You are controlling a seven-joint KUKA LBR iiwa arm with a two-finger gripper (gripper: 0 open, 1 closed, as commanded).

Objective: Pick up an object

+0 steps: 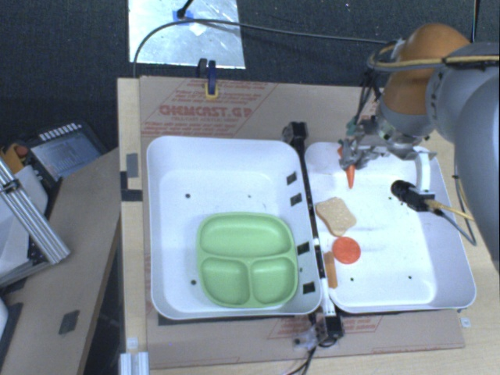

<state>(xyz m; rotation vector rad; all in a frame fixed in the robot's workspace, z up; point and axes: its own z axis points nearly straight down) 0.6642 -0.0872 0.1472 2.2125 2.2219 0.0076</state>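
Two white bins [180, 178] sit side by side on the bench. Over the right bin's far corner the gripper [353, 159] hangs, its jaws pinching a small orange carrot [351, 176] by the top. Lifting straight and slowly should keep it from slipping out.
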